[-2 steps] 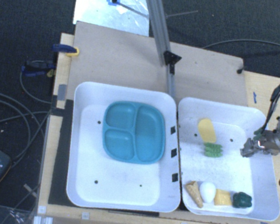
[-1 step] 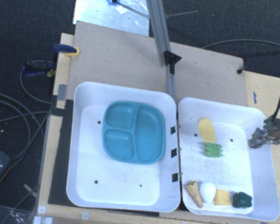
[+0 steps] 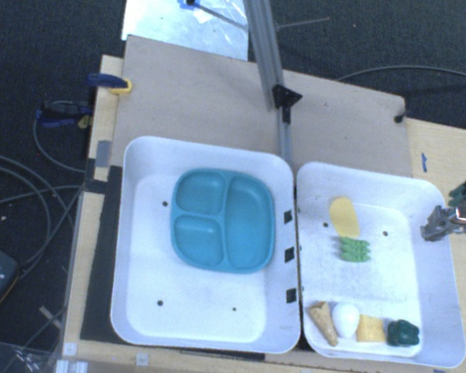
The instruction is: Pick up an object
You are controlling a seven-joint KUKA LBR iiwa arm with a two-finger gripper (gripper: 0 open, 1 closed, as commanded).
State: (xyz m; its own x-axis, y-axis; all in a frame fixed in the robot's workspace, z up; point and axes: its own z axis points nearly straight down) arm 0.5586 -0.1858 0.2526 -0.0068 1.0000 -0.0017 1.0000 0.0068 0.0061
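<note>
One yellow piece point(image 3: 344, 215) lies lengthwise up-down in the right bin point(image 3: 442, 287); tool point(image 3: 441, 223) state cannot be told.

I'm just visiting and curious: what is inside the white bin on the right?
The right bin holds a yellow piece, a green bumpy piece, and along its near edge a cone, white egg, yellow block and dark green piece. Whatever lies beneath them is covered.

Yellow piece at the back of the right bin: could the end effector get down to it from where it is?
Probably yes. The yellow piece lies flat with bare floor around it, apart from the green piece, and the end effector hangs over the bin's right rim.
</note>
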